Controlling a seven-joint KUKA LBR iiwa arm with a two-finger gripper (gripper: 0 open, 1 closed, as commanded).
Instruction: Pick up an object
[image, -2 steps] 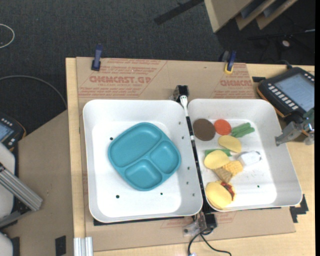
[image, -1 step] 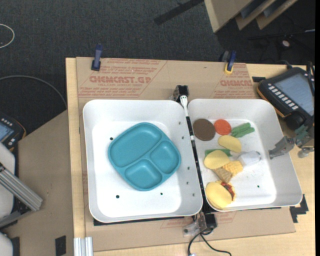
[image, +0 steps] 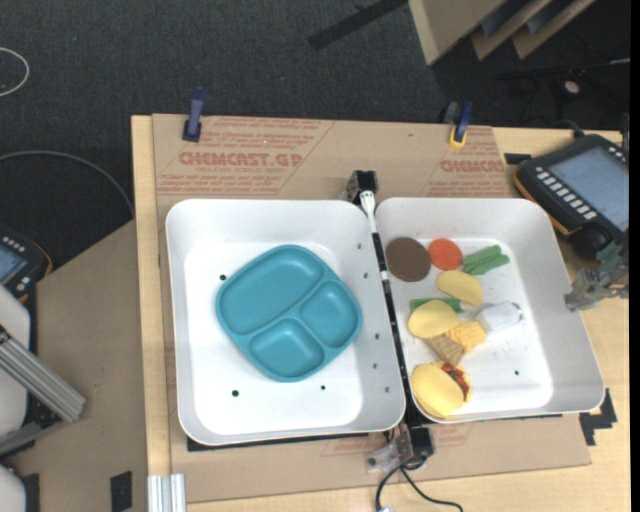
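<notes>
Toy food sits clustered in the right shallow white bin (image: 560, 300), left half: round brown disc (image: 408, 258) w/ small red-orange round piece (image: 445, 252) just beside it, green pod-shaped piece (image: 485, 261) to its right, two yellow lumps (image: 446, 303) below, corn-like piece (image: 460, 336), yellow-red piece (image: 442, 388) nearest the front wall. Left white bin (image: 195, 300) holds a teal three-compartment plastic plate (image: 288, 312). Both bins rest on the cardboard-covered surface (image: 300, 155). Arm & fingers: can't tell, none seen.
</notes>
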